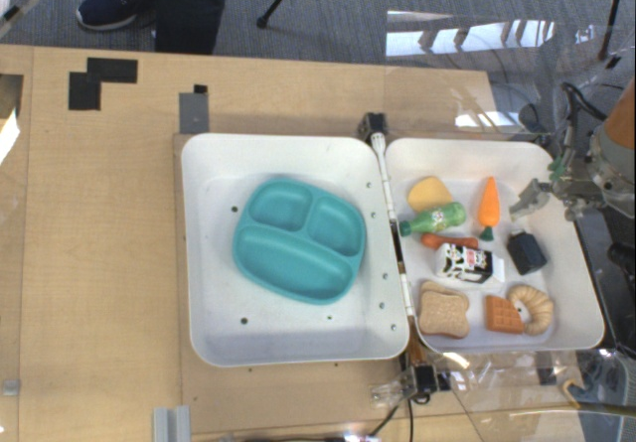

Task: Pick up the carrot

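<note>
Camera view, tapered orange carrot [489, 202] upright in glossy right bin [586, 311], gripper [542, 194] just right of it, grip unclear, tan wooden bench [89, 261].

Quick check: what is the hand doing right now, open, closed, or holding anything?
Hand: at the right bin's far right edge, apart from the carrot; open or closed cannot be told.

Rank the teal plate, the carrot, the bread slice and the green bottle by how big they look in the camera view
1. teal plate, by far the largest.
2. bread slice.
3. green bottle and carrot: both slim and of similar length, too close to rank; part of the bottle's lower end may be hidden by neighbouring items.
</note>
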Available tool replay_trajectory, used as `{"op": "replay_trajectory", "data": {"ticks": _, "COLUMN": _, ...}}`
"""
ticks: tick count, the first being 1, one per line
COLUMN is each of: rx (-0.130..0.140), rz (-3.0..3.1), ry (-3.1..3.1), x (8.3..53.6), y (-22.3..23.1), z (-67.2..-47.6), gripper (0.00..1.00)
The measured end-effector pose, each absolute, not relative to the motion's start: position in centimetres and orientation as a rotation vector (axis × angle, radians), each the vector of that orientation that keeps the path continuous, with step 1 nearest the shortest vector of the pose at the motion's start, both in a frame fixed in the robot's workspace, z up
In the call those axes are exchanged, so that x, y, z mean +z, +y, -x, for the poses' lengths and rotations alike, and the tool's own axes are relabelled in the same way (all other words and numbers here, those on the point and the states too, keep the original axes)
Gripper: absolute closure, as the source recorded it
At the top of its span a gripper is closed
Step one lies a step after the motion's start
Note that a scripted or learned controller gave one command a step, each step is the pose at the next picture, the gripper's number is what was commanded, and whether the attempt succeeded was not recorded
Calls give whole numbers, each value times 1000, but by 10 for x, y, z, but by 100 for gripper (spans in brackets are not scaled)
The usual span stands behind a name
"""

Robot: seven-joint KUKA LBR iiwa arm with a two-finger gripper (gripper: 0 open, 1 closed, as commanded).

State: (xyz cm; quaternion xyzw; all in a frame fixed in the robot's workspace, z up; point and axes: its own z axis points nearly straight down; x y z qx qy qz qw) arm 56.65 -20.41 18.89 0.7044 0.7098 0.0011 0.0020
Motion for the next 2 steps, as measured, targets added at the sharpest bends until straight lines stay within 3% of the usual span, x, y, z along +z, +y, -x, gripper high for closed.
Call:
{"op": "replay_trajectory", "data": {"ticks": 1, "rx": 17, "rz": -2238, "ry": 2193, "x": 88, "y": -200, "z": -619, "gripper": 0}}
{"op": "replay_trajectory", "data": {"ticks": 2, "rx": 19, "rz": -2226, "ry": 2198, "x": 100, "y": -200, "z": -621, "gripper": 100}}
